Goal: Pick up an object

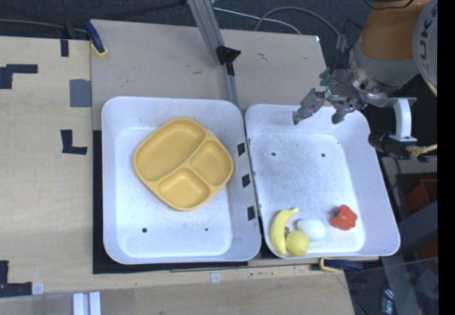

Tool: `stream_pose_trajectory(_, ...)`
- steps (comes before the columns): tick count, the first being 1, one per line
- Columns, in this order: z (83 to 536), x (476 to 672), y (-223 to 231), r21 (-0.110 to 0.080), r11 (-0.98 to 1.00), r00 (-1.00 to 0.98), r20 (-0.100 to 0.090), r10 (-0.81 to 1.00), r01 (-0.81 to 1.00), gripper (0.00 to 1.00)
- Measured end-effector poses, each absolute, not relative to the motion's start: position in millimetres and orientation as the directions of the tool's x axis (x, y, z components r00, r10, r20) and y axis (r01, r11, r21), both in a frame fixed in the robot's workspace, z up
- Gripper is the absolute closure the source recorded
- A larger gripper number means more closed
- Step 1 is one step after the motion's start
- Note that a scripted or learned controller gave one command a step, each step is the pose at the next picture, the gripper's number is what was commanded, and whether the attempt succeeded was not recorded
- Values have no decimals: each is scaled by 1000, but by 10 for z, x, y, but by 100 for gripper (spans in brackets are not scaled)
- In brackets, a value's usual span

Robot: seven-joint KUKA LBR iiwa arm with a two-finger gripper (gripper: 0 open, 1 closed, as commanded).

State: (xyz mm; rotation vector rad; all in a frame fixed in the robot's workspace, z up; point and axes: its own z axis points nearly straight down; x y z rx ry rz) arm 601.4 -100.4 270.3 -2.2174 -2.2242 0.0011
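While the arm hangs over the far rim of the right bin [370, 164], its tool [323, 113] sits spread and released, nothing between the fingers, well apart from the items below.

Places given relative to the right bin:
- Left bin [114, 185]: adjoining its left side. Holds a yellow divided plate [183, 163]; stiff, broad, probably awkward for a two-finger pinch except at the rim.
- Banana [280, 228]: near-left corner. Light, likely firm plastic, curved; best taken across the narrow mid-body.
- Red pepper [343, 217]: near edge, toward the right. Small, lumpy, standing clear of the others; judged the easiest pick.
- White egg [311, 227]: near edge, between banana and pepper. Smooth, rounded, apt to slip.
- Lemon [297, 242]: touching banana and egg; crowded.
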Motion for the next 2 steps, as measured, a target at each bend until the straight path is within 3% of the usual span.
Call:
stream_pose_trajectory(1,2703,6014,-1004,-1,3,-3,0,1000,1000,0)
stream_pose_trajectory(2,2062,5970,-993,-8,2,-2,0,1000,1000,0)
